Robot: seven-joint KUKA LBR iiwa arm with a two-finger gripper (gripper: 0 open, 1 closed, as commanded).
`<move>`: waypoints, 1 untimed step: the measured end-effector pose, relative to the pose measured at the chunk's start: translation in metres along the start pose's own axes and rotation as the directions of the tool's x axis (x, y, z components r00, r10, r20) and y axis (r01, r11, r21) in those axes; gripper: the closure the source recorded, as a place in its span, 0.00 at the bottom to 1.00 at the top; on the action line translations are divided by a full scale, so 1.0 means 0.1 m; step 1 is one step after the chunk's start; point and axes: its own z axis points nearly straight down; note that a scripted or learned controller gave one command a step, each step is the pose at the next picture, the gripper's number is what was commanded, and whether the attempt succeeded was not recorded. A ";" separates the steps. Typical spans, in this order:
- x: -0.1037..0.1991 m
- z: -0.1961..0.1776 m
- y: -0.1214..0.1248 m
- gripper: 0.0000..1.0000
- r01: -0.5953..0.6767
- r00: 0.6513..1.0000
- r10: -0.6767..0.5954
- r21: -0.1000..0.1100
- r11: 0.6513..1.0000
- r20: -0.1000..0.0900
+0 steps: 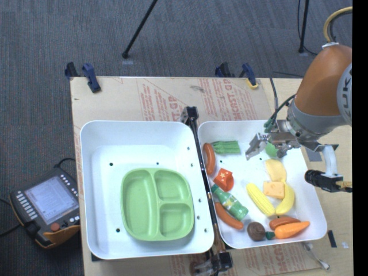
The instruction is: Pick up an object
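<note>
we see the gripper [265,146] low in the right bin [319,211], fingers spread and closed on nothing, with a small green piece [271,150] just beside them. nothing is lifted yet, so we judge the pick itself is all left to do. nearer us from the gripper lie a corn cob [260,199], cheese wedge [274,189], banana [287,200] and carrot [291,229]. the bins sit on a clamped cardboard sheet [149,99] over grey carpet [57,27].

Right bin [307,171]: open floor in the upper middle, between green beans [226,148] and gripper [260,146]. Lower half crowded: corn [260,199], banana [286,200], carrot [292,229], bottle [230,202]. Left bin [95,154]: green tray [156,203] centred, bare margins around.
</note>
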 end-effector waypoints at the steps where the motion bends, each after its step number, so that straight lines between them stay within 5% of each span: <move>1: 0.39 0.83 -0.54 0.00 0.273 0.962 -0.273 0.001 0.962 0.000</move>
